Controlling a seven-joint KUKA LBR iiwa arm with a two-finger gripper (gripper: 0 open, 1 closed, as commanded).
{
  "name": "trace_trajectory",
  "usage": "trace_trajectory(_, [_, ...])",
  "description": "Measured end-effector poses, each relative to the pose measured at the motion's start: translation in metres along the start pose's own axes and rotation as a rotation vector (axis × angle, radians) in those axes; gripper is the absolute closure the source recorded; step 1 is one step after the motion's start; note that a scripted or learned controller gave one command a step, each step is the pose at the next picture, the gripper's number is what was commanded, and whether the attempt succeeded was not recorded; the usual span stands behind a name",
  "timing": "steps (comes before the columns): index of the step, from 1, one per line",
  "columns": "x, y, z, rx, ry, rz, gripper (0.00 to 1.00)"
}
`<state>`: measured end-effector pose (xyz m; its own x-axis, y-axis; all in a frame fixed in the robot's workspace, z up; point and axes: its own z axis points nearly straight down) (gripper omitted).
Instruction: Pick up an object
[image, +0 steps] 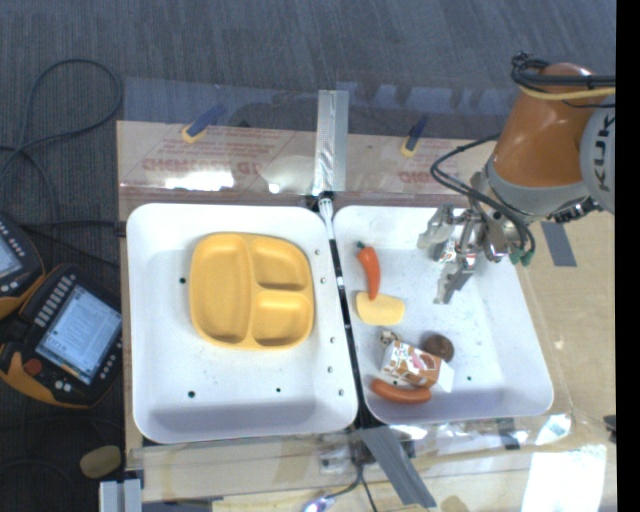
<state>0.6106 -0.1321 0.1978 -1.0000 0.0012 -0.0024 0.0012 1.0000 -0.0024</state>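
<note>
The right bin (500, 345) holds several toy foods: an orange carrot (369, 270) with a green top, a pale yellow wedge (381, 310), a brown round piece (437, 347), a red-and-white packet (410, 365) and a reddish sausage (401, 392). My gripper (441, 264) hangs over the upper middle of that bin, right of the carrot and above the brown piece. It is open, with bare bin floor between the fingers and nothing held.
A yellow divided tray (250, 290) lies in the left bin (160, 380). A metal divider (340, 300) separates the two bins. Handheld pendants (60, 330) and cables lie off the bench at far left. The arm's orange band (545, 130) looms at upper right.
</note>
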Motion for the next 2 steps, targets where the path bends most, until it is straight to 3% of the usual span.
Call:
trace_trajectory(1, [-0.047,0.002,-0.025,-0.001,-0.002,0.117,0.00])
trace_trajectory(2, [-0.055,-0.037,-0.029,-0.001,-0.002,0.229,0.00])
